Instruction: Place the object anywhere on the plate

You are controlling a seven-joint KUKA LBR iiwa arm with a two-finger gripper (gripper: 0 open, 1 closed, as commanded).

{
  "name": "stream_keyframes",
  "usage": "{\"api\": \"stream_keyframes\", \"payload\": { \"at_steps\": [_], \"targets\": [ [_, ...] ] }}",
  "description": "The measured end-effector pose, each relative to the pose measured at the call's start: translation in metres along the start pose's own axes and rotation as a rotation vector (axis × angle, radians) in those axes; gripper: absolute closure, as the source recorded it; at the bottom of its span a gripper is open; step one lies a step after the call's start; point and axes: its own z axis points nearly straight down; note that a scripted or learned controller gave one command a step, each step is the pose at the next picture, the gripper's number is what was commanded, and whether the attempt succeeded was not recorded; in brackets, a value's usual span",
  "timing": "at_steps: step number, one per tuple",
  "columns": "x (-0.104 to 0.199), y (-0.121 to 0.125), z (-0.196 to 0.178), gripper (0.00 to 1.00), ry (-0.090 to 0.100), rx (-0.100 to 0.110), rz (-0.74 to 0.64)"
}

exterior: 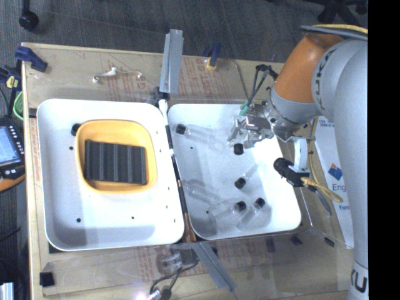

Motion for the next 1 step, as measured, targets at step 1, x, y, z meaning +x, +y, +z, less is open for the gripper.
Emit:
{"api": "stream_keyframes", "payload": {
  "at_steps": [1],
  "targets": [
    [0.0726, 0.0180, -0.0887, 1.00, 0.001, -0.002, -0.188]
  ]
}}
